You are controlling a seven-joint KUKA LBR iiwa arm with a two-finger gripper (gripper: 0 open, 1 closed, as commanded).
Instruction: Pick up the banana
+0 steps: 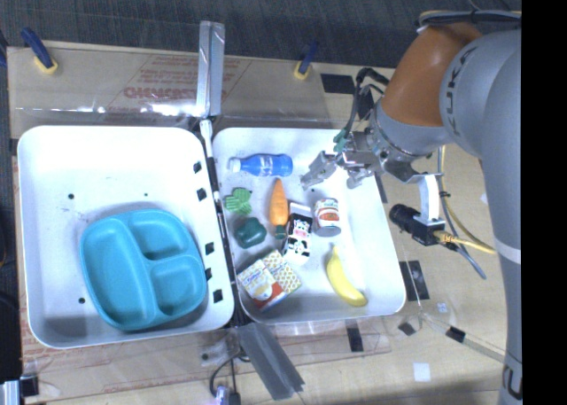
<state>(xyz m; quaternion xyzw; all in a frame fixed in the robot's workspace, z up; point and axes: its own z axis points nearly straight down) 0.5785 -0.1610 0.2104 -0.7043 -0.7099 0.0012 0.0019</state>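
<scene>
In the camera view, the approach step is judged to be in hand: the banana lies untouched on the floor of the right bin, near its front right corner, and nothing is carried by the tool. The tool is held over the rear right part of that bin, its two fingers spread apart with nothing between them.

The banana is found toward the front of the bin from the tool, well apart from it, with a small red-and-white can standing between the two. A small black-and-white carton lies just left of the banana's upper end, and a carrot, a blue bottle and a flat snack packet are placed further left.

For the next move, the tool would need to be carried forward past the can, lined up across the banana's narrow width, lowered and closed. The can and the nearby bin wall are judged the likeliest obstacles.
</scene>
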